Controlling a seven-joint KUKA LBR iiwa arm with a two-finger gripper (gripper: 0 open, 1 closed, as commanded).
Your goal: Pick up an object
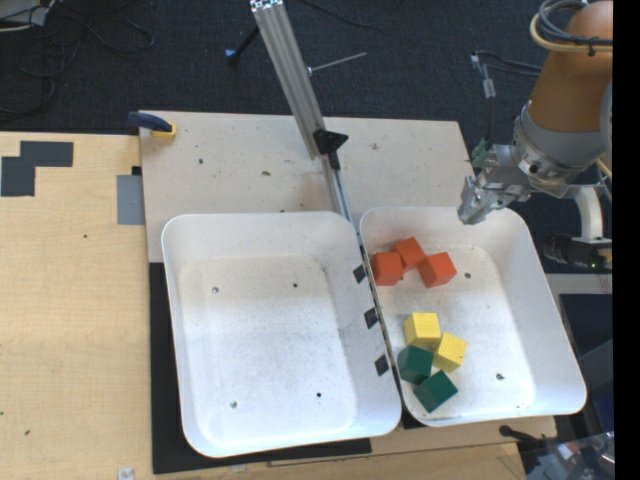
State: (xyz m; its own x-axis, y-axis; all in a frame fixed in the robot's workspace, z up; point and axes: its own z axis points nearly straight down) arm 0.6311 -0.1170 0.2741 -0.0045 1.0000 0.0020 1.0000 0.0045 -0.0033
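In the right bin lie three orange-red blocks near its far left side. Two yellow blocks and two green blocks sit clustered toward its near left side. My gripper hangs over the bin's far rim, up and to the right of the orange-red blocks and apart from them. Nothing shows between its fingertips.
The left bin adjoins the right one, joined by black clips along the shared edge. A slanted aluminium bar rises from behind the bins. A blue and yellow clamp lies at the bench's far left corner.
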